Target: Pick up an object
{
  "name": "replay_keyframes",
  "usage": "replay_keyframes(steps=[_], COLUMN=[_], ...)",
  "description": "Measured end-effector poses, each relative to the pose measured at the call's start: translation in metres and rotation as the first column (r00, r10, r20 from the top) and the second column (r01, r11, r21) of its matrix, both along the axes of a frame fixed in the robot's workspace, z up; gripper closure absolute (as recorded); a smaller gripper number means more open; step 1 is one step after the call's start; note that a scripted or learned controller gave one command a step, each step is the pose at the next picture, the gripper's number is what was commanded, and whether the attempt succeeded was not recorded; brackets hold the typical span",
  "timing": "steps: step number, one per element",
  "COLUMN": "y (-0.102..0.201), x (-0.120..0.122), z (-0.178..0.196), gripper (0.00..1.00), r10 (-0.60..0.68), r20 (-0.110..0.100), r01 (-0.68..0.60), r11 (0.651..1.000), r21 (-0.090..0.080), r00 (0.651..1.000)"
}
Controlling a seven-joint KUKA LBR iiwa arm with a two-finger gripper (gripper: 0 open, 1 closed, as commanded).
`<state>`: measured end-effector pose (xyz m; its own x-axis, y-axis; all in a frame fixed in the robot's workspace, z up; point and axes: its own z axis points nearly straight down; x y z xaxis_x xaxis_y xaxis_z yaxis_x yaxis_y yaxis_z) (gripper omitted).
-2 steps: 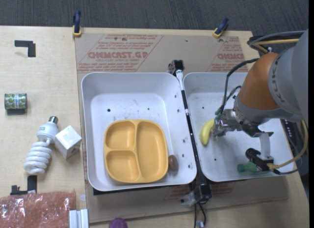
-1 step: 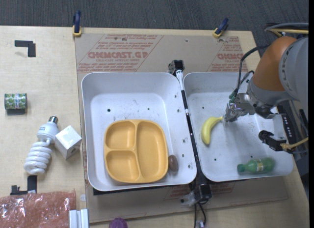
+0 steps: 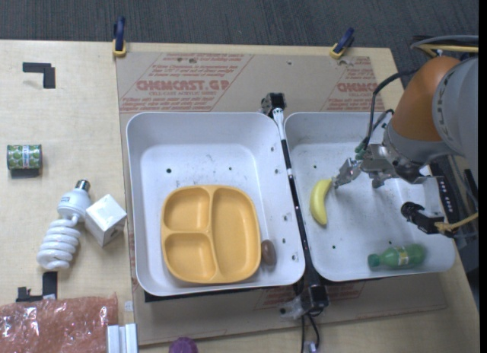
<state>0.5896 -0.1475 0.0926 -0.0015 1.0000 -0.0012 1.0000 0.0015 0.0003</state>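
A yellow banana (image 3: 320, 201) lies in the right bin (image 3: 342, 264), near its left wall. A green bottle (image 3: 396, 257) lies on its side at the bin's front right. My gripper (image 3: 346, 173) hangs over the right bin, just up and right of the banana's top end and apart from it. I see nothing held in it. The grey arm with its orange band (image 3: 422, 100) reaches in from the right.
The left bin (image 3: 144, 146) holds a yellow divided plate (image 3: 211, 233) and a small brown object (image 3: 268, 251) by its right wall. Left of the bins, on the bench, lie a spiral light bulb (image 3: 61, 230), a white cube (image 3: 105, 219) and a small green can (image 3: 23, 158).
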Motion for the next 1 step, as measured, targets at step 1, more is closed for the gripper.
replay_keyframes(steps=[1], y=[0.0313], x=[-0.0611], z=[-0.0005], gripper=[0.0], r10=[-0.003], r20=[0.0], r01=[0.003], r11=[1.0], r21=[0.001], r00=[1.0])
